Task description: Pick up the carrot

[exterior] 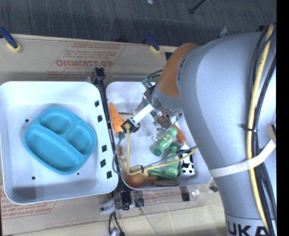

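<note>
- The gripper (162,120) hangs low over the middle of the right bin (127,89), just above a green bottle (164,141). We cannot tell whether it is released or clenched, as its tip blurs into the clutter below, and we see nothing held in it.
- The carrot (115,117) lies to the gripper's left in that view, apart from it, against the right bin's left wall. Its long axis runs along that wall, from the far side of the bin towards the near side. The far end looks narrower, so it seems to point away from the camera, though we cannot be sure.
- The arm (218,97) reaches in from the right and bends down into the bin, its orange band (170,77) just above the wrist.
- Its broad grey link hides the right bin's right side.
- Near the bottle lie a small orange piece (180,134), a second green object (168,169), a black-and-white die (187,169) and a brownish thing (140,180) at the near wall; we cannot make out what the orange and brownish things are.
- The left bin (6,98) holds a blue divided plate (60,139), well apart from the gripper.
</note>
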Motion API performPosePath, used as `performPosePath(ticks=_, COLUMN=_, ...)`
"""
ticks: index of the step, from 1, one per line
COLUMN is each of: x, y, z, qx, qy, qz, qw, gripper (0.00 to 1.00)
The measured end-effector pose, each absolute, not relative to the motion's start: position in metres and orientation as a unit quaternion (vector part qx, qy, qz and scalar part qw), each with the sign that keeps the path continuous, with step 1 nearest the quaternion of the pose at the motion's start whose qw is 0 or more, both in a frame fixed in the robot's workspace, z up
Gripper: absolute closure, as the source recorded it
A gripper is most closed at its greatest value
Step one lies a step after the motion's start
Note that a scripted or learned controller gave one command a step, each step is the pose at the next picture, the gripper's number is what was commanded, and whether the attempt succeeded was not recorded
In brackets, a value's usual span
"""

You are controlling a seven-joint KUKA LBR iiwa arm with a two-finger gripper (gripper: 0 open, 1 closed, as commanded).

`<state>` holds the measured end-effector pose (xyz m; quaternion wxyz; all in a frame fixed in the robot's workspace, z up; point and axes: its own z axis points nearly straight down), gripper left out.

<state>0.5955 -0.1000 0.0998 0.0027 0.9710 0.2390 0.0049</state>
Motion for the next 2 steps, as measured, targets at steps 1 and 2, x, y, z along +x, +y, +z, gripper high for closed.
performPosePath(ticks=1, x=0.598, y=-0.099, z=0.112, qx=0.97, qy=0.243, qz=0.0055, qw=0.001, gripper=1.0)
performPosePath(ticks=2, x=0.559, y=-0.033, z=0.192, qx=0.991, qy=0.131, qz=-0.0047, qw=-0.002, gripper=1.0)
